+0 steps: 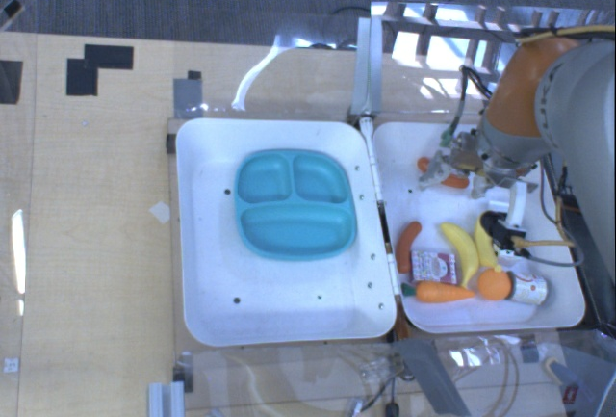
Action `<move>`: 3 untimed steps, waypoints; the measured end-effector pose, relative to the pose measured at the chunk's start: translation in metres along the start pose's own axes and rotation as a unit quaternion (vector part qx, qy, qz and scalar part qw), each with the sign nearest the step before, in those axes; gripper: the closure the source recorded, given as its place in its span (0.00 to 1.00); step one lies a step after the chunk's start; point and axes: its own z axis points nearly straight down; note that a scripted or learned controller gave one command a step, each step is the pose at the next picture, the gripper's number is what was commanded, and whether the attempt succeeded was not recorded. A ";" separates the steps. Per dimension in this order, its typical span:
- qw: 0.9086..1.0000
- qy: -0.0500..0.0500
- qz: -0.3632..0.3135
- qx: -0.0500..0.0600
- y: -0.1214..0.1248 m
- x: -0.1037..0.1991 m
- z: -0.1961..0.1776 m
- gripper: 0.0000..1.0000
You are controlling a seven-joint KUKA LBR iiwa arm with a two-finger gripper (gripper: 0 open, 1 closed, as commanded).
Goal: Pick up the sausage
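The sausage [408,245] is a short reddish-brown link lying upright-in-view along the left wall of the right bin [393,147], near the divider. My gripper [445,167] hangs over the upper middle of that bin, above and to the right of the sausage and well apart from it. A small orange-red item [424,164] lies right at the gripper's tip, partly hidden by it. The grey arm with its orange band [520,97] covers the bin's upper right corner.
Below the sausage lie a red-and-white packet [433,266], a carrot [443,292], two bananas [463,251], an orange [494,284] and a white can [528,290]. The left bin [207,242] holds a blue divided plate [294,203].
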 end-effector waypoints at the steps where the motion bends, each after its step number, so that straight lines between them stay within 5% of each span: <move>1: 0.994 0.001 -0.105 0.003 0.027 0.050 0.001 0.00; 2: 0.994 0.001 -0.107 0.000 0.029 0.051 -0.012 1.00; 3: 0.991 0.001 -0.132 0.001 -0.034 0.167 -0.099 1.00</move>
